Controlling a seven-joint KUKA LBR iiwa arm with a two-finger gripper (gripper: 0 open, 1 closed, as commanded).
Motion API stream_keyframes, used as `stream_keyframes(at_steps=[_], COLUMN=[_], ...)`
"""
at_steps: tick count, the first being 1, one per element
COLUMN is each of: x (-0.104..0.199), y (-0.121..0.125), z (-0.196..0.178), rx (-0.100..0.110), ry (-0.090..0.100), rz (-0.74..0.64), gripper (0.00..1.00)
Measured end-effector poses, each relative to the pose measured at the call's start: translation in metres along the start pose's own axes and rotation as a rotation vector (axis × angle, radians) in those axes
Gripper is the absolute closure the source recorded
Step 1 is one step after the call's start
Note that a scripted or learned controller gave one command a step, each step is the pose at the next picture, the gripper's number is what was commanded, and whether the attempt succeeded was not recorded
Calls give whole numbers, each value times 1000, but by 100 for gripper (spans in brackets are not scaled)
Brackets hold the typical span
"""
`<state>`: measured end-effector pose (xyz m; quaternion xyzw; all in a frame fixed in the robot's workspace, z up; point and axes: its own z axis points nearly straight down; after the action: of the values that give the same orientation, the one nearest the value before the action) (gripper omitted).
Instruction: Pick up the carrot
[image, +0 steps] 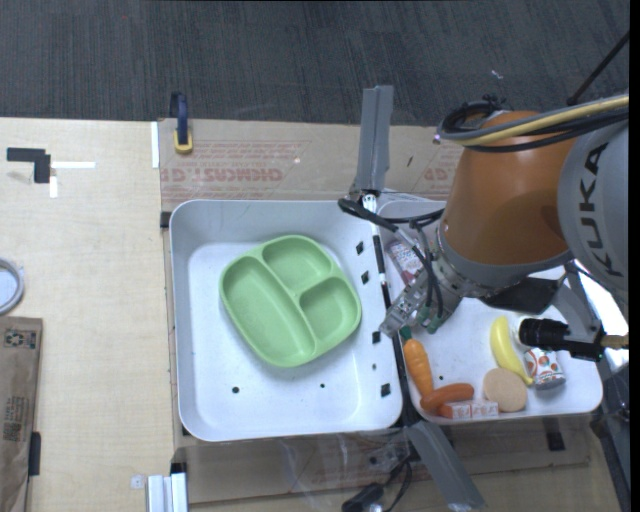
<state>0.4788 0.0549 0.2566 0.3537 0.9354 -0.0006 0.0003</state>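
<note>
The carrot (418, 368) is orange and lies lengthwise near the left wall of the right bin (580, 405), towards its front. My gripper (410, 312) hangs just above the carrot's top end, close to the divide between the two bins, under the big orange band of the arm (505, 190). Nothing shows between the gripper and the carrot, which rests on the bin floor.
A green divided plate (290, 298) lies in the left bin (200, 400). In the right bin, a banana (505, 350), a small can (545, 368), a tan round item (505, 390) and a red sausage (450, 396) crowd the front, right of the carrot.
</note>
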Motion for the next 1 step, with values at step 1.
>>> stream_keyframes(at_steps=[1], x=[-15], y=[79], z=[8], rx=[2], ry=[0], rz=[398], gripper=[100])
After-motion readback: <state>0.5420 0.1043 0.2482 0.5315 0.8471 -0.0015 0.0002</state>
